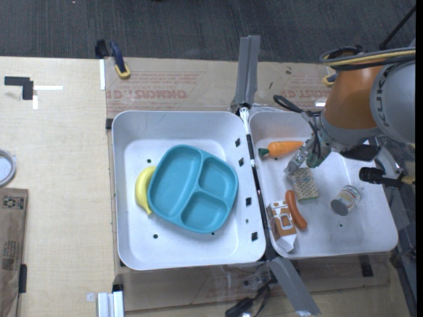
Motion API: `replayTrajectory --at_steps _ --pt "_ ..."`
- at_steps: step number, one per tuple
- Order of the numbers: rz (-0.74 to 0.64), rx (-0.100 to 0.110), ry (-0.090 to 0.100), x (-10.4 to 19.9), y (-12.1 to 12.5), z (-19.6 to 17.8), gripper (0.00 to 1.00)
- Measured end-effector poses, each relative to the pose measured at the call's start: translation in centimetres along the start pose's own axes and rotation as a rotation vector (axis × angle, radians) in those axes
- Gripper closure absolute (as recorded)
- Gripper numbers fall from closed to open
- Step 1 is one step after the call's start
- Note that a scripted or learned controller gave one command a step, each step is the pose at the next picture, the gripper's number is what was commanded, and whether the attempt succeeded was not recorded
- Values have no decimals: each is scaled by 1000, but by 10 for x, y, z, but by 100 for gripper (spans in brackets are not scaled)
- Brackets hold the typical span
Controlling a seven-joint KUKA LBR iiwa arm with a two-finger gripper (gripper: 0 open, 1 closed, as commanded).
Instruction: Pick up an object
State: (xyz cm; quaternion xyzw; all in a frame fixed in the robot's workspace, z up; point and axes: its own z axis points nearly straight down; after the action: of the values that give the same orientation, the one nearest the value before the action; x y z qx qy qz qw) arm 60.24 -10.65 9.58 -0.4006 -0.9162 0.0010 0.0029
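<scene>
My gripper [303, 165] hangs low over the right bin [370, 243], open, with nothing between its fingers. It is just below an orange carrot [285, 148] and just above a small speckled square pad [305, 185]. A red sausage [296, 210] lies further toward the front. Beside it is an orange and white carton [283, 220]. A small silver can [345, 199] lies on its side to the right.
The left bin [125, 243] holds a blue divided plate [193, 189] with a yellow banana [143, 189] tucked at its left edge. A grey divider post [248, 71] stands between the bins at the back. The arm's orange band [353, 98] looms over the right bin's back.
</scene>
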Motion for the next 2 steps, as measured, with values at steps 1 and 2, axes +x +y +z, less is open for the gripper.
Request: replayTrajectory --at_steps 1,2 --pt "-3 -3 -4 43 65 -115 100" --pt "-3 -2 -4 43 65 -115 0"
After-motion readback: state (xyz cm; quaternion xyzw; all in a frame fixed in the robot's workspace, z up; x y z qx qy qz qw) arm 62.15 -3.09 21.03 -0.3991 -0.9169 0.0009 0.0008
